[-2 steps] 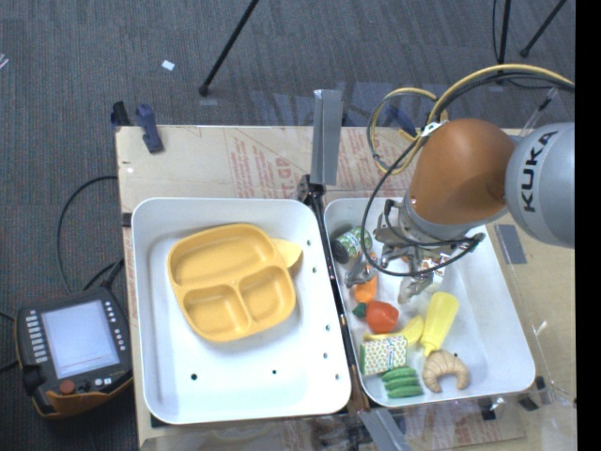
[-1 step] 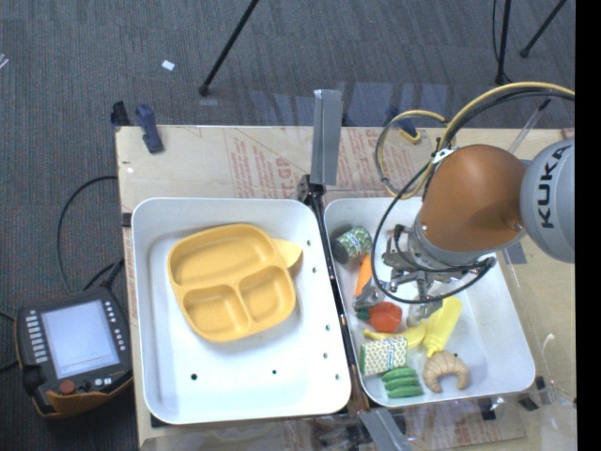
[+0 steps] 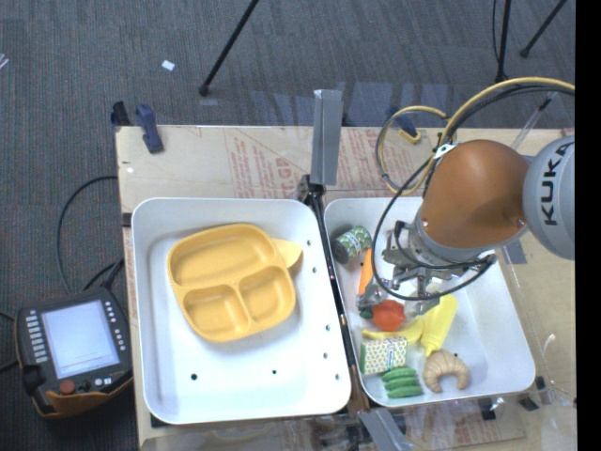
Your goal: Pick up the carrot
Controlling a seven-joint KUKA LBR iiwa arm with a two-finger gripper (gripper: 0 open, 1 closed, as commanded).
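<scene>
Bench with two white bins; right bin (image 3: 515,346) is cluttered. Carrot (image 3: 365,272) lies near its left wall, beside a green can (image 3: 352,243). Gripper (image 3: 399,289) hovers just right of it; can't tell finger state. Suggest shifting left, aligning across carrot's width, avoiding the tomato (image 3: 389,315).

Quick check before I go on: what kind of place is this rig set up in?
Most likely a robotics lab, not a kitchen: the bench stands on grey carpet, tripod legs rise behind it, a teach pendant lies beside it, and the right bin holds toy food such as a croissant.
</scene>
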